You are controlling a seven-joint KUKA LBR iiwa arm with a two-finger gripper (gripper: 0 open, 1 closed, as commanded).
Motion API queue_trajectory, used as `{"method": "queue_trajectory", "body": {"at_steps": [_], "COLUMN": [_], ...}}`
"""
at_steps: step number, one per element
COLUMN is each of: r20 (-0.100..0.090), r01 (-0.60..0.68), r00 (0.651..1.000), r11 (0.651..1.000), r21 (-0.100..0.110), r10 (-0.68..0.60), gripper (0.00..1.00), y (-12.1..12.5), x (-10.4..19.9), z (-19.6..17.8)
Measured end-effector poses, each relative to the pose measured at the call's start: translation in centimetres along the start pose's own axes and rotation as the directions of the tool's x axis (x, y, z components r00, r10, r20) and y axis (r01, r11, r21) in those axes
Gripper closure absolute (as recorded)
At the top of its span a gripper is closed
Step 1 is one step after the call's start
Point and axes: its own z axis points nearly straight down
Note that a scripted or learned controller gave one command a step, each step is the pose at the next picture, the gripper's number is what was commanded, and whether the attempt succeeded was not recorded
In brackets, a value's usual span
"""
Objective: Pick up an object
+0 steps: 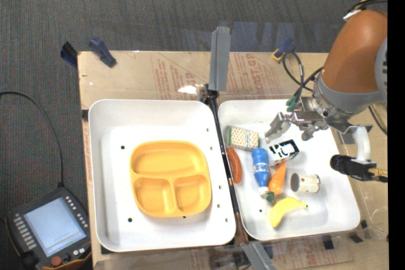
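My one camera sits fixed above the bench, looking down at a slant, far enough back to take in both bins. The left bin lies mid-frame; my arm enters right of it.

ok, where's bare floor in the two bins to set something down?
Left bin: bare strips all round the yellow tray, widest above it. Right bin: free along the near edge below the banana, and right of the cup. Crowded: its left half, with sausage, bottle, carrot, and under the gripper.
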Motion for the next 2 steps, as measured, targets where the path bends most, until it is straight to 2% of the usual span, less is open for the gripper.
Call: {"method": "queue_trajectory", "body": {"at_steps": [1, 2], "r20": [-0.001, 0.0], "r01": [-0.081, 0.002], "r00": [0.997, 1.0], "r11": [0.997, 1.0], "r21": [0.0, -0.005], "r10": [0.081, -0.002], "gripper": [0.0, 0.0], "y": [-2.3, -2.3], "x": [-3.8, -4.0], "z": [11.9, 15.8]}}
